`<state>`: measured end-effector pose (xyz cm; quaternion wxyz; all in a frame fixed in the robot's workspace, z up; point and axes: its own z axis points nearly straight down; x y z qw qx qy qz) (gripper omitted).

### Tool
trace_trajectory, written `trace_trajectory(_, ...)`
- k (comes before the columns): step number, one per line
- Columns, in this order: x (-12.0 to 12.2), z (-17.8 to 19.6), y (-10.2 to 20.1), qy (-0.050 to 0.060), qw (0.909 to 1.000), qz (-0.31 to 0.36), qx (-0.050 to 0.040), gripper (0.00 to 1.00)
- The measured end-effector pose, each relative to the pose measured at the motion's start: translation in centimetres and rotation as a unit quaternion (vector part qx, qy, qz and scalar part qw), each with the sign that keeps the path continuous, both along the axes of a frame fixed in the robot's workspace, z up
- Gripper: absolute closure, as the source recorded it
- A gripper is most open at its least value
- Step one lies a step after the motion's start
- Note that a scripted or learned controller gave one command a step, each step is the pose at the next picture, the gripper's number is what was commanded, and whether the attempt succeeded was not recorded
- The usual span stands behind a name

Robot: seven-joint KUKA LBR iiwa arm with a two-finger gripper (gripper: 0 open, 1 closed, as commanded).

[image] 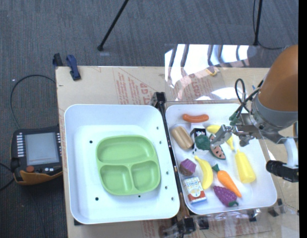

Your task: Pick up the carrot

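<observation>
A grey arm with an orange band reaches in from the right over the right bin [270, 195]. Its gripper [223, 135] hangs above the bin's middle with fingers parted, holding nothing. The carrot [227, 181] lies toward the bin's front edge, between a banana [205, 171] and a yellow bottle [244, 167]. A green divided plate [127, 163] sits in the left bin [76, 133].

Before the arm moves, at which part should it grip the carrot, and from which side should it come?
Probably grip the carrot at its thick orange middle, coming from above. It lies flat and slanted, green top up-left, tip down-right. Set the fingers across its width. The banana and purple grapes lie close on one side, the yellow bottle farther on the other.
</observation>
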<state>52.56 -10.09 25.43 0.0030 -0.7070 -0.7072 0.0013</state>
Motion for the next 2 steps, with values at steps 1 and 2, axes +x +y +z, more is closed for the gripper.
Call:
trace_trajectory(1,-5.4,-13.6,-2.4,0.004,0.9998,0.022,0.001,0.0)
trace_trajectory(2,-5.1,-12.4,-2.3,0.002,0.9998,0.019,0.0019,1.0)
